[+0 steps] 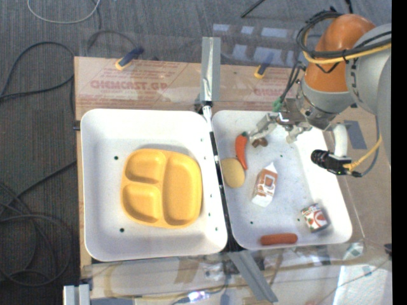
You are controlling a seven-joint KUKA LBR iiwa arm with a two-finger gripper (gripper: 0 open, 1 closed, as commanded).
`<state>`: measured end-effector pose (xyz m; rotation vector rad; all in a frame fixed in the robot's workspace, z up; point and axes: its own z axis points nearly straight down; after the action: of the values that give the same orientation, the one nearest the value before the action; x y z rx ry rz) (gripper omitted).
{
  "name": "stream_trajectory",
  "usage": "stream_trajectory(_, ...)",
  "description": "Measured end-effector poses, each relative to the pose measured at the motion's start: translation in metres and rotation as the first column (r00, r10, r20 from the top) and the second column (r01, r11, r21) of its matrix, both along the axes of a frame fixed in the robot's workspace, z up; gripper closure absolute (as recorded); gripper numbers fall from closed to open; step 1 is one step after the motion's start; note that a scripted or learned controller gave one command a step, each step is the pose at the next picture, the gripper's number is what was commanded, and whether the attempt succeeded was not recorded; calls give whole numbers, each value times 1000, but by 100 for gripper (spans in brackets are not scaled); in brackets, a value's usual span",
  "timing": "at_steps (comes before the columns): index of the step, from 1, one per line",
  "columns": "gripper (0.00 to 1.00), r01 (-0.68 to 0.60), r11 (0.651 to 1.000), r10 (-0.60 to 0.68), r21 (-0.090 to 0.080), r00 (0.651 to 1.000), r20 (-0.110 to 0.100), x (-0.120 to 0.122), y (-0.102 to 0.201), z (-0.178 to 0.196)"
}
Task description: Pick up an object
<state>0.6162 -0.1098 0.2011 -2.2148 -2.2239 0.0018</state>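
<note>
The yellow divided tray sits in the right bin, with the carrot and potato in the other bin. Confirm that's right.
Not quite: the camera view shows the yellow divided tray in the left bin, not the right one. The carrot and potato do lie in the other bin, the right bin.

bench (95, 84) | left bin (95, 132) | right bin (331, 224), side by side

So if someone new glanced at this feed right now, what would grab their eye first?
Probably the bright yellow three-compartment plastic tray sitting in the middle of the left white bin. Next, the grey arm's two-finger gripper, spread open over the far end of the right white bin, close to the orange toy carrot and a small brown piece.
</note>
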Motion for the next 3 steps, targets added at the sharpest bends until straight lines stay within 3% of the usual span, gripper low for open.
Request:
stream_trajectory(1,0,-13,1000,13,-2,1000,10,-22,6,-103)
stream_trajectory(2,0,-44,999,44,-5,999,16,-59,11,-111)
stream_trajectory(3,100,-43,999,43,-2,999,17,-59,11,-101)
